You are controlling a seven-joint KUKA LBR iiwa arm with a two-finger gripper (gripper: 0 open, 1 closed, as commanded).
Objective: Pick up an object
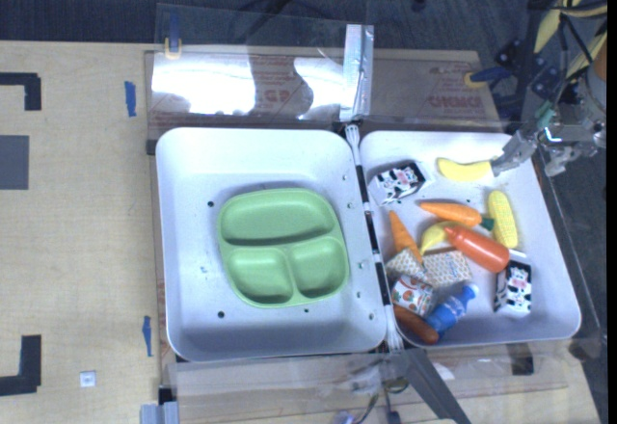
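A: Nearest the camera, front of the right bin (564,311): a blue-capped bottle (451,308) lying on a small printed carton (413,295), with a reddish sausage-shaped piece (416,326) at the rim. Log the rest of the pile.

B: Behind them a patterned cracker-like block (445,268), a red bottle (476,247), two carrots (451,212), an ear of corn (501,218), two black-and-white cartons (398,180), and a banana (463,169) at the back. All touching or crowded except the banana, which lies somewhat apart. Left bin (183,220) carries a green divided tray (282,244).

A: End effector?

B: Sits at the right bin's far right corner (509,154), just beside the banana's right end. Nothing visible between the fingers. How far apart they stand, I cannot tell; too small and blurred.

A: Step in hand?

B: Judgement: approach, no object picked yet. Banana is the likeliest target, being nearest and least crowded.

A: Next move calls for?

B: Shifting left over the banana's middle, lining the fingers across its narrow width, descending without striking the bin wall, then closing. Risk: the curved skin slides out.
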